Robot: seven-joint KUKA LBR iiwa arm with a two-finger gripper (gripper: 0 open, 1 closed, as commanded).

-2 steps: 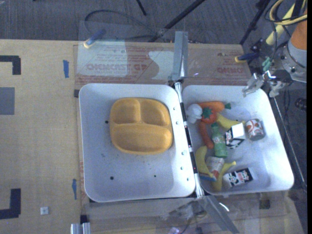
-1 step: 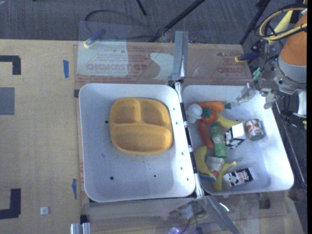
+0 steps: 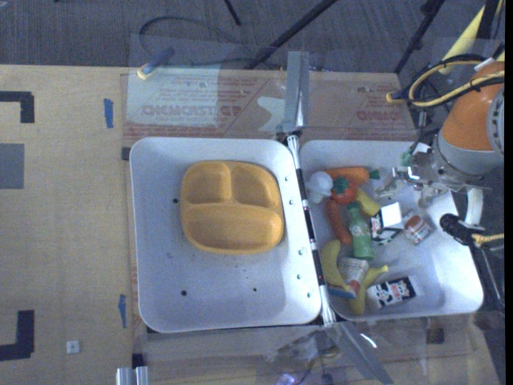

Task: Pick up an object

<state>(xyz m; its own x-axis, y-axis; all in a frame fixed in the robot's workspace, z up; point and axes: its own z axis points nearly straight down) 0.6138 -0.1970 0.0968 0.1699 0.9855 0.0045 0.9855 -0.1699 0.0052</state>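
Gripper (image 3: pixel 398 184) above cluttered right bin (image 3: pixel 449 283)

I see a yellow divided tray (image 3: pixel 232 206) in the left bin (image 3: pixel 152 239) (upside up), blue tape (image 3: pixel 107 112) at ten o'clock.

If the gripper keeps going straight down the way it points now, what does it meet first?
Probably the small white-and-black carton lying just below the gripper in the right bin, though depth is hard to judge from this slanted view.
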